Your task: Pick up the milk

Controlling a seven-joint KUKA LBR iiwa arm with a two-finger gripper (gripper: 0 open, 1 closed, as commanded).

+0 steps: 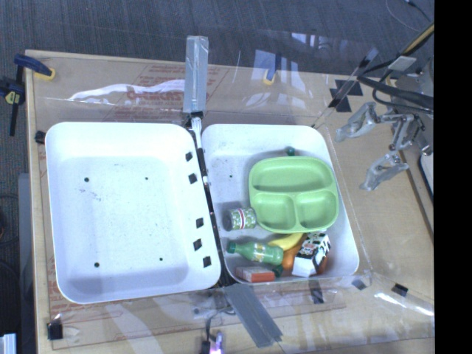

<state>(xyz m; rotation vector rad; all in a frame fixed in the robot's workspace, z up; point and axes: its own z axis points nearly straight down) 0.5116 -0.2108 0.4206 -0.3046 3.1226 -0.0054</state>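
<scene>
Camera view gives you the near end of the right bin (341,198) first, and that is where the clutter sits. Along its near wall lies a small red and white packet (254,274). Just behind it a green bottle (257,253) lies on its side, cap pointing toward the divider. To the right of the bottle you find the milk (311,255), a small black-and-white cow-pattern carton tipped over in the near right corner. It leans against a banana (288,243) and an orange piece beside it, so the carton is wedged rather than free-standing. That crowding matters for you: I judge a clean grasp will need the fingers to come down across the carton without catching the banana or the bin wall.

Further back, a small can (240,218) lies on its side just left of the green divided plate (293,194), which fills the middle of the bin and overlaps the banana's far end. The left bin (122,212) stands alongside, touching the right one at the divider.

Farthest off, to the right and outside the bins, the gripper (385,144) hangs above the bench, well apart from the milk. Its metal fingers look spread, with nothing between them. The pick has not begun; you would still need to bring it left and nearer to reach the carton.
</scene>
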